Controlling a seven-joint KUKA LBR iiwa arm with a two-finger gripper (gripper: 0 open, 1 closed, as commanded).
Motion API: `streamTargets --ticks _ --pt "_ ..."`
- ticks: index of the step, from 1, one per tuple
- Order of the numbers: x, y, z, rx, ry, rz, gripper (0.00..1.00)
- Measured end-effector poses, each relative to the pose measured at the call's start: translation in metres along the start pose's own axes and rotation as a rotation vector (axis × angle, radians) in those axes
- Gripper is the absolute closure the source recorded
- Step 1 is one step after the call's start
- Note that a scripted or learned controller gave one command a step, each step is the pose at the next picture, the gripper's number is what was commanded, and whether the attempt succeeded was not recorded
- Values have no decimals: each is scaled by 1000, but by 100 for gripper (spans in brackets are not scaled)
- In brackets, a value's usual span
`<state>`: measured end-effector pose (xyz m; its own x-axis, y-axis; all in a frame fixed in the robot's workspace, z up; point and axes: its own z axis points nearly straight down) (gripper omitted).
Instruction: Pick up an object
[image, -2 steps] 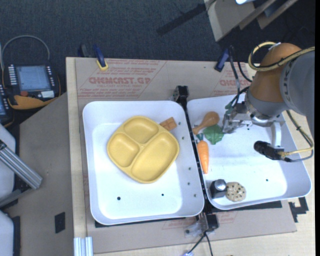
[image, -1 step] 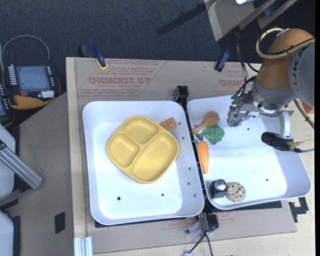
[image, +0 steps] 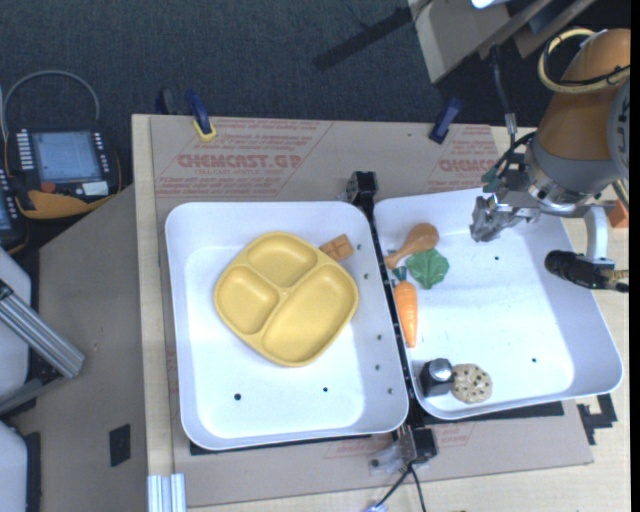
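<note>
Pincer (image: 484, 229), seemingly together and holding nothing, hovers over right bin (image: 560, 330)'s bare far edge.

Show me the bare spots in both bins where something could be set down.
Right bin: bare floor runs from the carrot and cookie to the right wall, below the gripper. Its left edge is crowded: drumstick, green leaf, carrot, cookie. Left bin: a bare strip lies below the yellow divided plate, plus the left margin.
</note>
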<state>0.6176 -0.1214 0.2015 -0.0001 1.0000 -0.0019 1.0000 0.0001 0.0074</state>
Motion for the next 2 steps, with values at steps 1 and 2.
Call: streamTargets --ticks 1,2 --pt "9 3 -60 -2 0 -2 100" --pt "73 3 -53 9 4 -7 100"
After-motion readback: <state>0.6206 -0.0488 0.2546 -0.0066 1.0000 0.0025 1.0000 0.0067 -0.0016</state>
